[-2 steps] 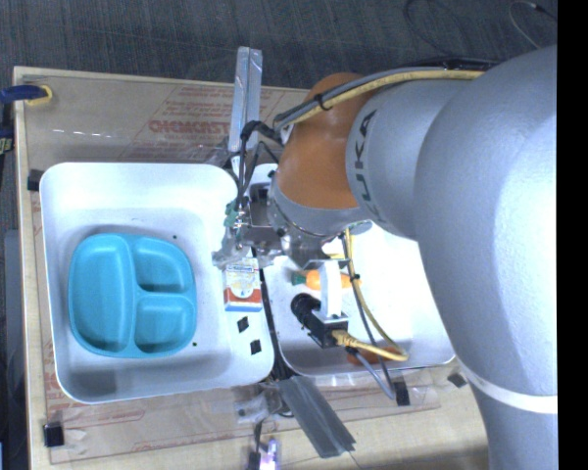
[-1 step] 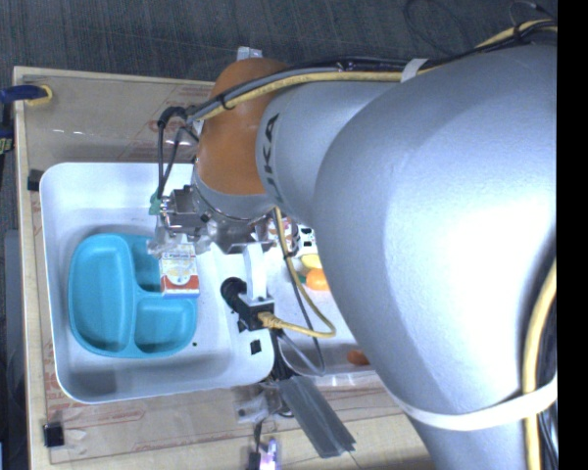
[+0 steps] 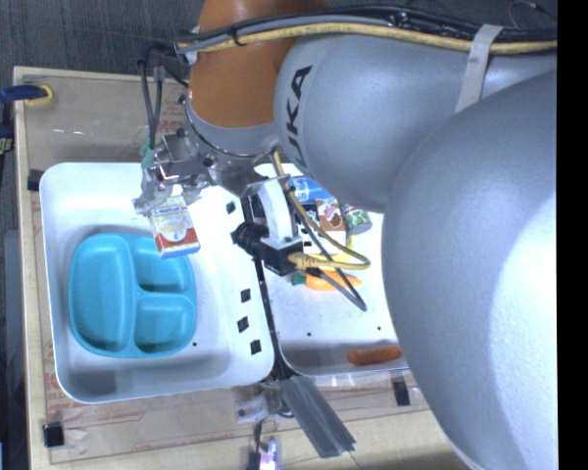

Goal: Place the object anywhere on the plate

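Note:
A blue plate (image 3: 127, 297) with three compartments lies in the left bin (image 3: 64, 189). My gripper (image 3: 167, 207) hangs over the plate's upper right edge, reaching down from the orange-banded wrist. A small white and red carton (image 3: 176, 233) sits between its fingers, tilted, just above the plate's rim. The fingers are shut on the carton's top.
The arm's large grey body covers much of the right bin (image 3: 318, 360). Visible there are an orange carrot-like piece (image 3: 328, 281), a brown sausage (image 3: 374, 355), a blue packet (image 3: 316, 209) and a green item (image 3: 359, 221). A black cable bracket (image 3: 265, 243) hangs over the divider between the bins.

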`<state>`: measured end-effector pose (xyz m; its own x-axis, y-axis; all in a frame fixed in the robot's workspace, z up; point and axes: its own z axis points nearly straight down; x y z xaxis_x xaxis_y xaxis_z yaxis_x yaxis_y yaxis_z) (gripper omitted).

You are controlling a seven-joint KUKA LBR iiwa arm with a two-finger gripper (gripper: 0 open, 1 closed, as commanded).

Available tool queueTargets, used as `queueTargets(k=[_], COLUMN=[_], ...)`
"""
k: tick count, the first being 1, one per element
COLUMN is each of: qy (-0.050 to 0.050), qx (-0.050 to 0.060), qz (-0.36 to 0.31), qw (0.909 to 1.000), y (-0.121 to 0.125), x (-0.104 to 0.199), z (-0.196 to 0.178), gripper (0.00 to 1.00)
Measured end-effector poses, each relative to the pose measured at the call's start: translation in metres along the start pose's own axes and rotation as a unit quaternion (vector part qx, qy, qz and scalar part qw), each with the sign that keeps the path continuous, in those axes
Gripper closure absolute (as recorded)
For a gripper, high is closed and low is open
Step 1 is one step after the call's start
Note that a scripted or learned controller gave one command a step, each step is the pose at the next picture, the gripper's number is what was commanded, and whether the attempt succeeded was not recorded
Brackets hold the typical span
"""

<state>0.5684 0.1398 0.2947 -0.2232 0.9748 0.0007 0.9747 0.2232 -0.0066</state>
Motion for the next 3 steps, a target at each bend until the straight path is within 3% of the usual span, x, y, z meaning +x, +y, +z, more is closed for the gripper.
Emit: queueTargets(k=[1,2,3], qy=[0.000,-0.001,-0.001], qx=[0.000,0.002,0.001], qz=[0.000,0.051,0.098], qw=[1.0000,0.9987,0.9951], y=[0.000,0.016,-0.014], x=[0.000,0.022,0.017], z=[0.000,0.047,0.079], gripper=[0.00,0.00,0.00])
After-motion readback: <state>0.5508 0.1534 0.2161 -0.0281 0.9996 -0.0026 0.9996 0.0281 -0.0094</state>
